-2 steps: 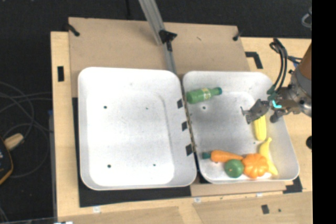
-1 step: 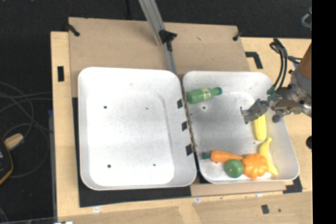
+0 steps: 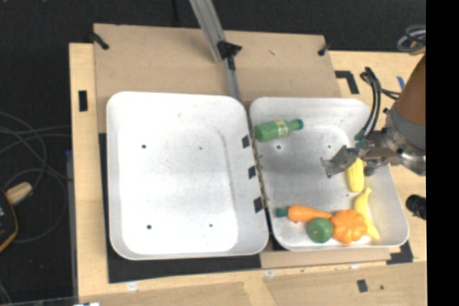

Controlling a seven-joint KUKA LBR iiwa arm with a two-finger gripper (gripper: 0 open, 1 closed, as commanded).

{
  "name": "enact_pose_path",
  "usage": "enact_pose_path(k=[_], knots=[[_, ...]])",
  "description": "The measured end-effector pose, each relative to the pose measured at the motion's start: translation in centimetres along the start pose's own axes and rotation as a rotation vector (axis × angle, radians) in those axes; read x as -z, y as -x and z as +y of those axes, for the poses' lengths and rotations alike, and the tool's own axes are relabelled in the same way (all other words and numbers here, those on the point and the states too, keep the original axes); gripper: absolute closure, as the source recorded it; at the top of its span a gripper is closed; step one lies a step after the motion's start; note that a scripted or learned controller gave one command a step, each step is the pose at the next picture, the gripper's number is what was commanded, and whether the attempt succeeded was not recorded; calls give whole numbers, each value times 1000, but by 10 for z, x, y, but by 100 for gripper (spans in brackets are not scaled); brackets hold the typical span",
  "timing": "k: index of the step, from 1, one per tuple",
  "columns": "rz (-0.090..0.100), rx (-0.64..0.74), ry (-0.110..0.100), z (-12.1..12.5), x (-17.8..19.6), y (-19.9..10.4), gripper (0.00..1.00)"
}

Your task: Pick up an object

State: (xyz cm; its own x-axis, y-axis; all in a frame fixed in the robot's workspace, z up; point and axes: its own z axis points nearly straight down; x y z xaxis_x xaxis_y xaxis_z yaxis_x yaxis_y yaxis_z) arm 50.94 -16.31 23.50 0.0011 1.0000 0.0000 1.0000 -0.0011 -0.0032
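The right bin (image 3: 301,111) holds several toy items. A green bottle (image 3: 278,129) lies near its far left corner. Along the front wall lie an orange carrot (image 3: 308,213), a green round fruit (image 3: 320,228), an orange pepper (image 3: 349,224) and a yellow banana (image 3: 367,211). A short yellow piece (image 3: 355,175) lies at the bin's right side. My gripper (image 3: 353,161) hangs right over that yellow piece, fingers spread wide to either side of its upper end. The piece's lower half sticks out below the fingers. I cannot tell whether the fingers touch it.
The left bin (image 3: 179,175) lies beside the right one, with a hinged divider (image 3: 254,168) between them. A slanted metal rail (image 3: 204,3) rises at the back. Cables (image 3: 369,82) run near the arm at the right.
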Motion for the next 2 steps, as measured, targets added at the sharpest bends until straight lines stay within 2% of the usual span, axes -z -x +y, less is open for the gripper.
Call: enact_pose_path(k=[2], knots=[[1, 0, -1, -16, -96, -1, 0]])
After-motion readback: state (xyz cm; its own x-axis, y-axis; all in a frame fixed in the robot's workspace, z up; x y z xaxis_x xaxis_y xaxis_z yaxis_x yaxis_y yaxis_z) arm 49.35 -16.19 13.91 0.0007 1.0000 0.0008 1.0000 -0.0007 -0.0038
